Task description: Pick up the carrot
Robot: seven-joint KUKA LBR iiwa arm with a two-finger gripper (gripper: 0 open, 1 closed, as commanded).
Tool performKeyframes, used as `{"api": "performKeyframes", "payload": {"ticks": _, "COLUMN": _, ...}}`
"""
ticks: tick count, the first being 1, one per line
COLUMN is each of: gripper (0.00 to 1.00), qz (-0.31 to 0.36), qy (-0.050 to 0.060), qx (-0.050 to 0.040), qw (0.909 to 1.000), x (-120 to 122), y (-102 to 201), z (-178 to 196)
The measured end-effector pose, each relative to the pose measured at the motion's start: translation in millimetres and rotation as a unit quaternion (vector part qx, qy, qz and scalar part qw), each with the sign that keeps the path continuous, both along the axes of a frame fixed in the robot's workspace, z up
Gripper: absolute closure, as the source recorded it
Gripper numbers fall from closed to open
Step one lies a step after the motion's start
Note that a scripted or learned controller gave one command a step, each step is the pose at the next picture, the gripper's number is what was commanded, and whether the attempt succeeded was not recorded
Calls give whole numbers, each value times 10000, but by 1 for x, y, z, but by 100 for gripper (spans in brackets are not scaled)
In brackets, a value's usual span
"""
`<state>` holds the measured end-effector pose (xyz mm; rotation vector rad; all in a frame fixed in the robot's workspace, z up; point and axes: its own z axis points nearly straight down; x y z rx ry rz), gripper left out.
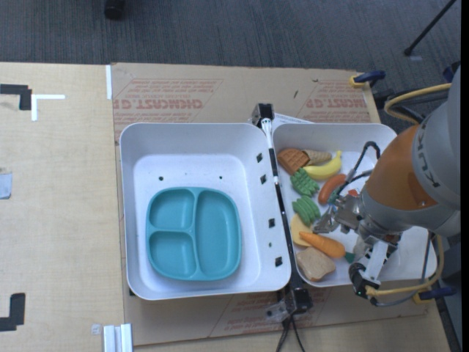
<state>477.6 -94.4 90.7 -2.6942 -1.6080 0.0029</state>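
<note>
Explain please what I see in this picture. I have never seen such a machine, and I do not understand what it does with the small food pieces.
This is one picture, taken by a fixed camera above a bench, looking down at a slant. The big grey and orange shape is a robot arm that reaches in from the right. At its end is a gripper with two fingers, low over the toy food. I cannot tell if the fingers are open or shut, or if they hold anything.

Two white bins stand side by side. The left bin holds a teal plate with three sections. The right bin holds toy food: an orange carrot just below the gripper, a yellow banana, green vegetables and a bread slice. The arm's job is to pick up the carrot.
</note>
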Motion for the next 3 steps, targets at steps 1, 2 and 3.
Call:
{"api": "performKeyframes", "payload": {"ticks": 1, "gripper": 100, "qz": -13, "qy": -1, "qx": 2, "qw": 10000, "x": 1, "y": -1, "z": 9}}
{"api": "performKeyframes", "payload": {"ticks": 2, "gripper": 0, "qz": -19, "qy": 0, "qx": 3, "qw": 10000, "x": 1, "y": -1, "z": 8}}
{"api": "performKeyframes", "payload": {"ticks": 3, "gripper": 0, "qz": -1942, "qy": 12, "qx": -15, "qw": 9810, "x": -1, "y": -1, "z": -1}}
